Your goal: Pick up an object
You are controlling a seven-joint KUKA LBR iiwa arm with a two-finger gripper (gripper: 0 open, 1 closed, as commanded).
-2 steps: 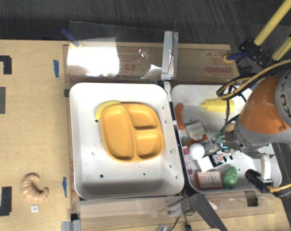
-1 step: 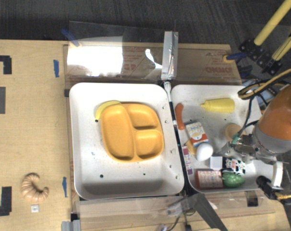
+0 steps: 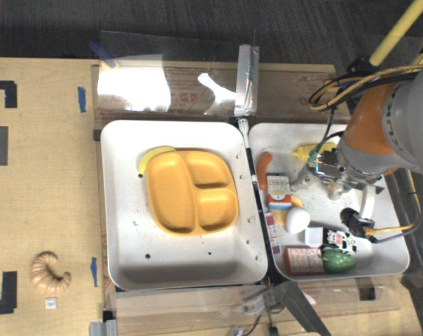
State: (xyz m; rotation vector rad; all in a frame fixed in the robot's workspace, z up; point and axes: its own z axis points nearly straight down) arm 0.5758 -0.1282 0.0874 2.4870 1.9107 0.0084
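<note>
The grey arm with its orange band (image 3: 365, 128) reaches in from the right over the right bin (image 3: 393, 254), and its pincer (image 3: 337, 177) hangs low above the bin's middle. Whether the pincer is released or clenched cannot be told from this slanted view; nothing is seen between its tips.

The right bin carries a crowd of small things. An orange-red carrot-shaped toy (image 3: 265, 164) lies near the bin's left wall, with a small white carton (image 3: 277, 185) just below it and a white egg (image 3: 297, 220) further down. A yellow object (image 3: 308, 151) sits beside the pincer, partly hidden by it. Toward the near edge lie a red can (image 3: 304, 260) on its side, a green rounded object (image 3: 338, 260) touching its right end, and a black-and-white patterned item (image 3: 340, 240) just above them.

The left bin (image 3: 120, 208) holds a yellow 3-compartment tray (image 3: 190, 191), with a yellow banana (image 3: 153, 155) peeking from under its upper left corner.

On the bench (image 3: 36, 187), well apart from both bins, a tan croissant-shaped toy (image 3: 49, 271) rests near the lower left.
</note>
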